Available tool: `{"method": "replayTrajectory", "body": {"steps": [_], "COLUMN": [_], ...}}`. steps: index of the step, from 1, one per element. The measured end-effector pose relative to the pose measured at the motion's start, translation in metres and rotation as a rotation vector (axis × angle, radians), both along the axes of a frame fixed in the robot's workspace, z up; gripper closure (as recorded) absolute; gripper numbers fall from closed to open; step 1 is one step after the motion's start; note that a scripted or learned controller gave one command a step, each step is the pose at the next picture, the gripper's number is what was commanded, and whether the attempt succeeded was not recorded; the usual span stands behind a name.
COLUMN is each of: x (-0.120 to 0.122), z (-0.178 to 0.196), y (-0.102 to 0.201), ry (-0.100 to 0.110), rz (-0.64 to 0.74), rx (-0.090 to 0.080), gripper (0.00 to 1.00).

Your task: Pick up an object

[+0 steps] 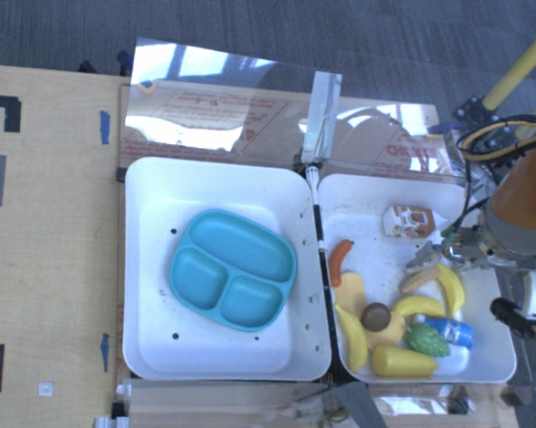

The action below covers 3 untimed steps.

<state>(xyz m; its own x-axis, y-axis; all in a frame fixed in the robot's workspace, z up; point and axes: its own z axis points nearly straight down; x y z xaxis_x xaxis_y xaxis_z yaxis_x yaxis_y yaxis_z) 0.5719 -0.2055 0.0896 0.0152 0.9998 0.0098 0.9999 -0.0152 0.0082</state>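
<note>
The right bin [370, 199] holds a pile of toy food. An orange carrot [340, 257] lies near its left wall, and a small brown and white packet [408, 220] lies at the back. Toward the front are a curved yellow banana [450, 287], a tan bread-like piece [418, 281], a brown ball [376, 314], green broccoli [427, 339], a blue bottle [455, 332] and a yellow piece [402, 362]. My gripper [429, 258] hangs low over the right side of this bin, just above the tan piece and the banana. Nothing is seen held in it.
The left bin [147, 246] holds a blue divided plate [233, 269]. A metal divider [321, 121] and clear panels stand behind the bins. The arm's orange band [529, 192] and cables [498, 138] crowd the right edge. Wooden bench [36, 256] extends left.
</note>
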Motion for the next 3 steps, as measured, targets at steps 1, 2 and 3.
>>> {"method": "replayTrajectory", "body": {"steps": [1, 2, 3], "x": [-0.001, 0.062, 0.061], "z": [0.009, -0.002, -0.003], "y": [-0.007, 0.067, 0.067], "ry": [-0.001, 0.005, 0.007], "rz": [-0.007, 0.029, 0.028], "rx": [-0.010, -0.009, -0.010], "gripper": [1.00, 1.00, 0.00]}}
